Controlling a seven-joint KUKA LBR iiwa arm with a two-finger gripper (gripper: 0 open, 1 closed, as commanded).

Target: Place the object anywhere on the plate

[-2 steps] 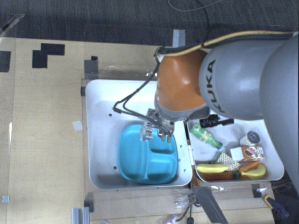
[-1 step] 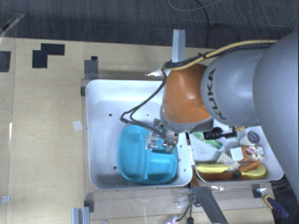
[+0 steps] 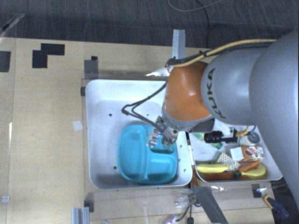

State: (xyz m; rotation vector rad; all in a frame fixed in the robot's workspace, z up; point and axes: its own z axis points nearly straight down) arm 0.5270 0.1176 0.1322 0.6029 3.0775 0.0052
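Gripper [image 3: 161,139] hangs right over the blue plate [image 3: 140,157] in the left bin [image 3: 100,125]; whether the jaws pinch anything, I cannot tell.

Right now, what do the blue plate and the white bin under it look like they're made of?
Blue plate: probably moulded plastic, smooth with a soft sheen, rounded divided compartments. White bin: hard to say, plastic or painted metal; glossy surface catching glare at its far rim.

A robotics lab: a grey KUKA arm [image 3: 252,83] with an orange band reaches over a pale wooden surface [image 3: 42,125] bearing two white bins [image 3: 100,101], with metal brackets [image 3: 178,43] and loose cables [image 3: 196,3] beyond on dark carpet.
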